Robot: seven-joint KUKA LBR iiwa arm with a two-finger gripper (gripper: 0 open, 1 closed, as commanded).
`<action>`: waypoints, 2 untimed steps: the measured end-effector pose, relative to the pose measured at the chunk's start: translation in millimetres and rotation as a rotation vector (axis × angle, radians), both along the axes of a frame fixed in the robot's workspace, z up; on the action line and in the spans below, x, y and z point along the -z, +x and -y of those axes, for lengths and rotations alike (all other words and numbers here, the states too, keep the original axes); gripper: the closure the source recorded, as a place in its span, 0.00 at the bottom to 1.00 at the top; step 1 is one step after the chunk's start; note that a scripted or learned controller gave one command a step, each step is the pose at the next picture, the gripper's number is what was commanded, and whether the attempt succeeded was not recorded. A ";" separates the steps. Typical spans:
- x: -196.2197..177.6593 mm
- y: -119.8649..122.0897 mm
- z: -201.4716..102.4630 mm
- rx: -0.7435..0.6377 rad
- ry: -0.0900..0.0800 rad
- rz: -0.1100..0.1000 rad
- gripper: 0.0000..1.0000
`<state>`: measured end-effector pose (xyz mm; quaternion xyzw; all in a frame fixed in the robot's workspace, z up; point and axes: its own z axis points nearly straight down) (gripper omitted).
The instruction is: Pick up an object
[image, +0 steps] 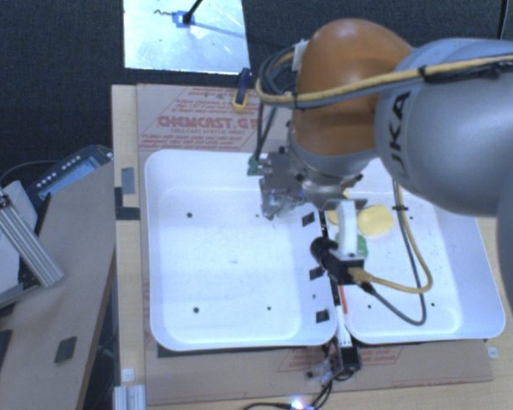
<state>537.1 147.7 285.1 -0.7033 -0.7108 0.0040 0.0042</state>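
Note:
My gripper [274,202] hangs over the right part of the left bin [179,267], close to the divider between the two bins. Its fingers point down, and I cannot make out their gap from this angle. Nothing shows between them. A pale yellow round object [377,221] lies in the right bin [462,306], just right of the wrist, with a small green piece [360,249] beside its lower left edge. The grey arm and its orange band cover the upper part of the right bin.
The left bin's floor shows a few small dark dots. A yellow cable [410,272] loops over the right bin. A cardboard sheet [201,122] lies behind the bins, and a grey device [68,171] sits on the bench at left.

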 end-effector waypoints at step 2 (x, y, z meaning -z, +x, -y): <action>90.0 -43.9 -77.6 0.008 -0.001 0.005 1.00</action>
